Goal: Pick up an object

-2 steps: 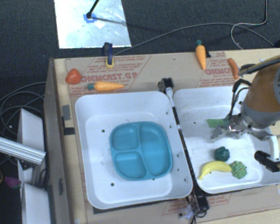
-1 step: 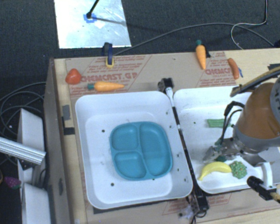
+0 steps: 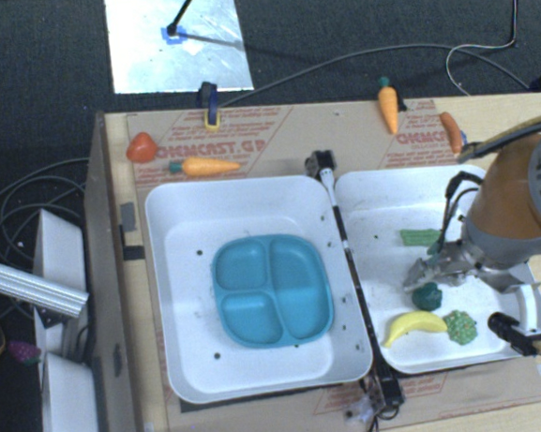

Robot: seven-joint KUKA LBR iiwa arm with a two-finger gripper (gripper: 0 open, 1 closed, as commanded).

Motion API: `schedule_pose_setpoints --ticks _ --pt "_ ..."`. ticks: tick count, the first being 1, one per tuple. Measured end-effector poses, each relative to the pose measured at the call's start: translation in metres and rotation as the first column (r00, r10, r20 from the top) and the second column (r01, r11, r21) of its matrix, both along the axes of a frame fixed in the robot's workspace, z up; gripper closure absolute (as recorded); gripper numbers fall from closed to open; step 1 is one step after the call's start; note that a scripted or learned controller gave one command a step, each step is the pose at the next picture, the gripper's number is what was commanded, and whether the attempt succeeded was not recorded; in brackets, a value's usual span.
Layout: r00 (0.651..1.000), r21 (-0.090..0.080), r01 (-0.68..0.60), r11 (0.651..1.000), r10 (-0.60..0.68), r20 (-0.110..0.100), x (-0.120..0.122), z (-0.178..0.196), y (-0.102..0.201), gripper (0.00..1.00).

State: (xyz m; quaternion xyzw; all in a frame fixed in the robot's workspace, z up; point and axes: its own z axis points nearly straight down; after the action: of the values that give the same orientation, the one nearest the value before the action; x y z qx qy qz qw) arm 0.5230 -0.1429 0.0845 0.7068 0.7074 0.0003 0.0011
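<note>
At the far left of the bench's back edge you have a red-orange tomato-like toy (image 3: 141,147), and just to its right a toy carrot (image 3: 205,167) lying flat on the cardboard. Further along the back, a blue-and-yellow clamp (image 3: 209,106) sits at the edge.

Moving right, the left bin (image 3: 172,219) holds a blue divided plate (image 3: 272,289) with four compartments, roughly at its centre. A black clip (image 3: 322,164) sits at the top of the seam where the two bins meet.

Behind the right bin (image 3: 381,191), a second carrot (image 3: 389,108) stands on end on the cardboard, and a small orange piece (image 3: 451,131) lies further right.

Inside the right bin you see a flat green piece (image 3: 420,237) near the middle, a dark teal round object (image 3: 427,294) below it, then a yellow banana (image 3: 414,325) near the front wall with a green broccoli (image 3: 461,326) touching its right end.

The arm (image 3: 523,193) reaches in from the right, its orange band above the wrist, bent down into the right bin. The gripper (image 3: 430,272) is low, directly over the teal object's top edge. Whether the pincer is apart or together you cannot tell here; the metal parts blur together, and nothing shows clearly between them.
</note>
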Motion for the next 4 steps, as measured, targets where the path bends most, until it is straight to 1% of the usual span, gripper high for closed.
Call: schedule_pose_setpoints --ticks 1,2,3,4 --pt "1.0 0.002 -0.001 1.0 0.001 -0.002 -0.036 0.0 0.036 0.0" --pt "1.0 0.0 -0.003 1.0 0.003 0.001 0.037 0.0 0.014 0.0" --pt "1.0 0.002 -0.002 1.0 0.002 -0.002 -0.006 -0.001 0.057 0.0" --pt "1.0 0.001 0.0 1.0 0.0 -0.002 -0.037 0.0 0.027 0.0"
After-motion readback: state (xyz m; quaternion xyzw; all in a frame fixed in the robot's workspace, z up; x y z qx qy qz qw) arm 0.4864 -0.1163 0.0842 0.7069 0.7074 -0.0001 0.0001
